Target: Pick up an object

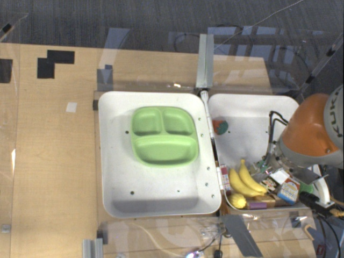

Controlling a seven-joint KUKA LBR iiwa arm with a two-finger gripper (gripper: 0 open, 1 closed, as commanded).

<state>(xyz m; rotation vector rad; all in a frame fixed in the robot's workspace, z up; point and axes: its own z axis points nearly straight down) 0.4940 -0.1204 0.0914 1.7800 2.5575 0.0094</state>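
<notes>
While your arm point(312, 130) hung at lower right, bananas point(244, 179), a lemon point(238, 200) and cartons point(285, 190) crowded below; claw point(269, 164) state couldn't be told.

A wooden bench point(59, 160) bears two white bins, left point(110, 160) and right point(242, 112), side by side.

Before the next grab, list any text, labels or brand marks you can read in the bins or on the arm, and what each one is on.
"KU": partial grey lettering on the arm's casing, cut off at the frame edge.
Small carton, red, white and blue, in the right bin: printed, but too small and blurred to read.
Bananas, green divided plate, left bin: no text visible.
</notes>
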